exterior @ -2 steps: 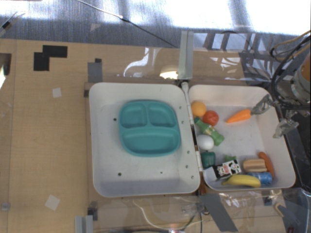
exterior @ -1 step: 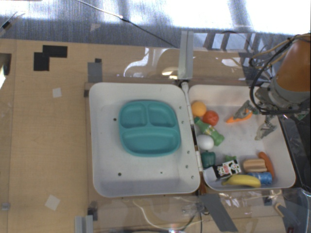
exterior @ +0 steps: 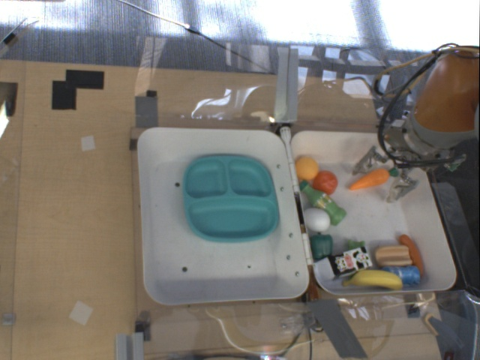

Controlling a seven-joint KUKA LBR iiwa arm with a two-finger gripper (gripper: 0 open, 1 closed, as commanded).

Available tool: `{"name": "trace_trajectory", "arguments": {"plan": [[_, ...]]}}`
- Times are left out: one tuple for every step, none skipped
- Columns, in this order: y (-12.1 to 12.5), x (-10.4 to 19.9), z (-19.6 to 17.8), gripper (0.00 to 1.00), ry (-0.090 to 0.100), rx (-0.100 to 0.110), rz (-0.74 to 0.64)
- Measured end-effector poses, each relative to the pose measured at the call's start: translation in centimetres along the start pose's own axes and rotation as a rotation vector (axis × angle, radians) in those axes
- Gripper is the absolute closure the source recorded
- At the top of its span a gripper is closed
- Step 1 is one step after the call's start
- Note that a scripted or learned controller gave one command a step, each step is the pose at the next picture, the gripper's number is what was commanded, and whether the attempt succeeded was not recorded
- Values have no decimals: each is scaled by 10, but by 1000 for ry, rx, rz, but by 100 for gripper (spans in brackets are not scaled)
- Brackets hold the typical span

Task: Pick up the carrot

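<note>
Gripper fingers spread wide at three o'clock on my screen, straddling the carrot's leafy end, which lies flat in the right bin, so I judge they're placed to close on it.

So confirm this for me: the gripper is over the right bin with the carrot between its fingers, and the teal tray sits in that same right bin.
Not quite. The camera view shows the teal tray in the left bin, not the right bin. The rest stands: the gripper is over the right bin with the carrot between its fingers.
</note>
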State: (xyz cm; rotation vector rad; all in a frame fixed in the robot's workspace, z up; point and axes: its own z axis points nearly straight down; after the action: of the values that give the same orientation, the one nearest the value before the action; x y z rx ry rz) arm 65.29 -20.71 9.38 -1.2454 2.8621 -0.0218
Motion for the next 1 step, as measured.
{"name": "trace_trajectory", "arguments": {"plan": [[21, 21, 0, 0, 2, -2, -126]]}}
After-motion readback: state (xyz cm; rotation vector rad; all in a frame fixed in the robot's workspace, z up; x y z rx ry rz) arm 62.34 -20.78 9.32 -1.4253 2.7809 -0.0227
